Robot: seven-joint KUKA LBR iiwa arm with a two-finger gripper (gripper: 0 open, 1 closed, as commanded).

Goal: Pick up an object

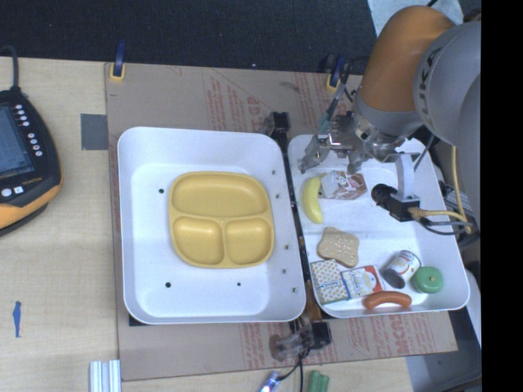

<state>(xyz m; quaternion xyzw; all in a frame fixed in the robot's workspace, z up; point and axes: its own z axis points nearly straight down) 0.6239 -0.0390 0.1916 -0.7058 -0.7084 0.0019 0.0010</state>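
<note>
- Jaws: one pair, spread, nothing between them, hanging over the far end of the right bin (372,229); the grey and orange arm (409,51) reaches in from the right.
- Clear packet (344,185): one, brown contents, just below the jaws.
- Banana (312,199): one, yellow, just beside the packet, along the bin's left wall.
- Bread slice (338,247): one, mid-bin.
- Checked sachet (325,282): one, near end, next to one small red-and-white carton (360,282).
- Tin (401,266): one, lying tilted, beside one green round piece (427,280).
- Orange sausage (386,301): one, against the near rim.
- Left bin (147,288): one, holding one yellow tray (221,193) of three compartments.
- Worktop (57,284): one brown sheet (204,88) under both bins; one handheld control unit (20,166) at the far left.
</note>
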